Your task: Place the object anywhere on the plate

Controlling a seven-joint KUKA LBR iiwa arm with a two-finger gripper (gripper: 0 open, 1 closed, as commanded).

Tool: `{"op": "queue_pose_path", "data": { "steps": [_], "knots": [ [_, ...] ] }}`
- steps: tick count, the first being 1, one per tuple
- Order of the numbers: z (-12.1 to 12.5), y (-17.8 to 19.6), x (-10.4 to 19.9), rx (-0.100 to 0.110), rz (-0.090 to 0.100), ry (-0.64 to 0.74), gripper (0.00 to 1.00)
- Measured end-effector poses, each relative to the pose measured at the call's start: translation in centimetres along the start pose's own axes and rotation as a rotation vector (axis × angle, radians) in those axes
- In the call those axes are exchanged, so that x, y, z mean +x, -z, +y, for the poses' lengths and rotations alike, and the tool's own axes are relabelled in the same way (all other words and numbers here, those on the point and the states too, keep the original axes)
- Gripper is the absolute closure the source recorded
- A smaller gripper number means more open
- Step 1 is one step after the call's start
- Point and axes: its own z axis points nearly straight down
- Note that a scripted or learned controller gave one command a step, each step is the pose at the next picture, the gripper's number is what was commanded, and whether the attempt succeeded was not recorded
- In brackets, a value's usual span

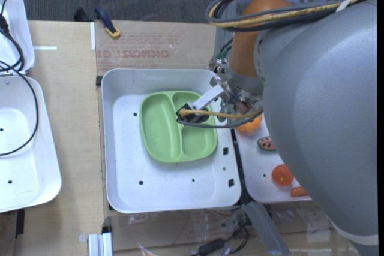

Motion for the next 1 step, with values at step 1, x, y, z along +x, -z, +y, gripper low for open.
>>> {"op": "queue_pose_path", "data": {
  "steps": [1],
  "knots": [
    [0.01,-0.01,-0.01,0.000,0.000,0.000,0.00]
  ]
}}
